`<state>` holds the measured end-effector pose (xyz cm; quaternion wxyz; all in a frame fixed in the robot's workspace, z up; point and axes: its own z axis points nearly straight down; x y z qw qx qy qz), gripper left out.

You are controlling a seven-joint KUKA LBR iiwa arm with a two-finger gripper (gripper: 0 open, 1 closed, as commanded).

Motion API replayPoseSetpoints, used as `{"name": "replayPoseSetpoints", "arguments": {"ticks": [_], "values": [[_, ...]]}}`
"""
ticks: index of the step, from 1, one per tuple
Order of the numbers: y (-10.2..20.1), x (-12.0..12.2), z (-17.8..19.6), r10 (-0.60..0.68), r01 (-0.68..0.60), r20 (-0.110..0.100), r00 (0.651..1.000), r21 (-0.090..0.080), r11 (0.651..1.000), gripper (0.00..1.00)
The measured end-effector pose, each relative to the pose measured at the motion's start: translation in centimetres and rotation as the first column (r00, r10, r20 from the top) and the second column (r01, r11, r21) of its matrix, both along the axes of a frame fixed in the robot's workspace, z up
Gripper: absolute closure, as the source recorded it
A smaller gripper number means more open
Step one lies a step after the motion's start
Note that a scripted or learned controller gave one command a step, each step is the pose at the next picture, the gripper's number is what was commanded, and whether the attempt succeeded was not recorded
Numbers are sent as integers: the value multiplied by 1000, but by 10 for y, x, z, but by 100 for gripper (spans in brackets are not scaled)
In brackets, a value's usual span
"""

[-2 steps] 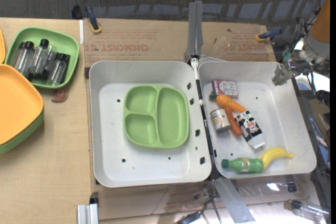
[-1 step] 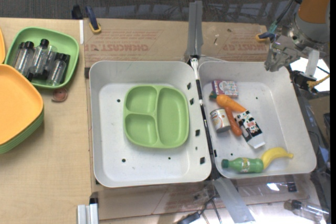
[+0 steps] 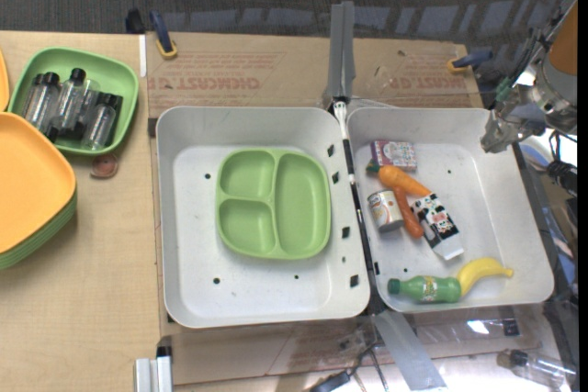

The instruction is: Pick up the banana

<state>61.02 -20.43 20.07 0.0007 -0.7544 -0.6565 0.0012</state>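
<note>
Banana (image 3: 484,272): lying in the right bin (image 3: 459,142), near its front right corner, untouched.
Green bottle (image 3: 424,289): lying on its side just beside the banana's left end.
Carrot (image 3: 404,182): resting mid-bin, beside a small can (image 3: 386,209) and a black-and-white carton (image 3: 437,224).
Left bin (image 3: 184,216): holding a green divided plate (image 3: 274,203).
Tool (image 3: 501,131): hovering over the right bin's far right rim, well apart from the banana; its state is not showing.

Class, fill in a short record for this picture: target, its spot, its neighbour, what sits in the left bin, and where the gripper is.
target: banana
spot: right bin, near front corner
neighbour: green bottle, lying at the banana's left end
left bin: green divided plate
gripper: over the right bin's far right rim, away from the banana
</note>
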Motion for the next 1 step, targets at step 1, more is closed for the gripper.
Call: {"name": "replayPoseSetpoints", "arguments": {"ticks": [1], "values": [[12,-15,-109,-74,74,2,997,0,997,100]]}}
